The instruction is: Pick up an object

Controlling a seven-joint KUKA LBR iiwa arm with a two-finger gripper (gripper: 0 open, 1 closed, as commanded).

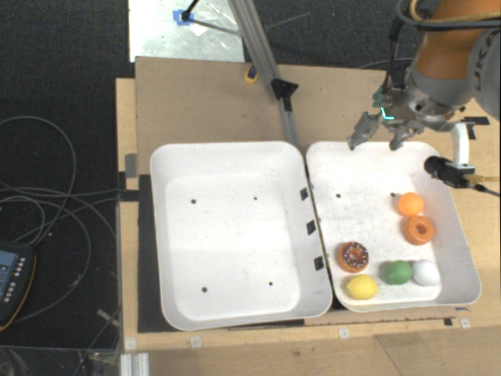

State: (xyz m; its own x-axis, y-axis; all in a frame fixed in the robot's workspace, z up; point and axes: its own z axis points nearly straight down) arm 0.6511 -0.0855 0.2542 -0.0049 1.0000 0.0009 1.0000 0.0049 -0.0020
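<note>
Objects for picking lie in the right bin (329,210), the reference landmark for all positions below. Six items sit in its near-right portion. An orange ball (410,204) lies toward the right wall, about midway along the bin's depth. An orange ring (419,229) sits just beside that ball, on its near side. A brown frosted doughnut (354,256) lies closer to the bin centre, near the front. A yellow lemon-shaped item (362,287) rests at the front wall, just in front of the doughnut. A green item (397,272) and a white ball (426,272) sit side by side near the front-right corner, close to touching.

Gripper (379,137) position: above the far rim of the right bin, well apart from all six items. Its two fingers are spread with a visible gap between them, and nothing is between them. The grey arm with its orange band (463,2) extends from beyond the bin's far-right corner.

Left bin (227,233): adjoins the right bin along its left wall.
</note>
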